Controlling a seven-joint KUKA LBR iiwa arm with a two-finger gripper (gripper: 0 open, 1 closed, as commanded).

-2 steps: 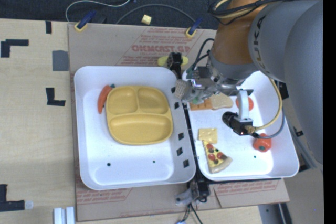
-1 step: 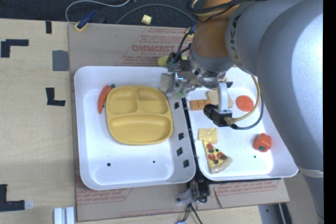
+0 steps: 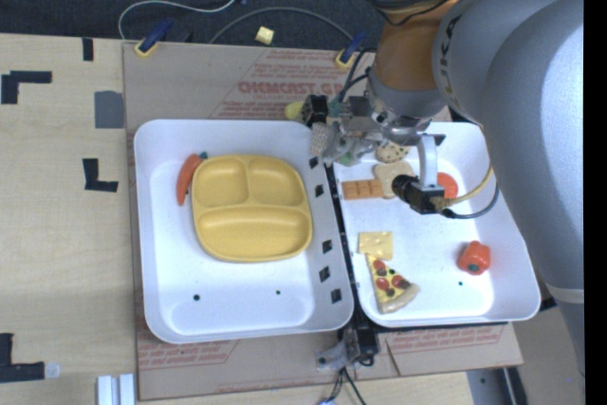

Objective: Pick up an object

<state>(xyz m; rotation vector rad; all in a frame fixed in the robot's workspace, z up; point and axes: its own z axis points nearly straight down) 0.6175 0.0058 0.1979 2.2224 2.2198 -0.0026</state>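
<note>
Gripper [image 3: 356, 142] sits low at the right bin's [image 3: 503, 299] far left corner; finger state cannot be determined. Nearby lie a cracker [image 3: 360, 191], cheese slice [image 3: 376, 244], pizza slice [image 3: 390, 285] and red pepper [image 3: 474, 257].

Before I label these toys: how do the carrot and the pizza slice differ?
The carrot is plain orange and lies in the left bin beside the yellow divided plate. The pizza slice is pale yellow with red toppings and lies in the right bin. Both taper.
</note>
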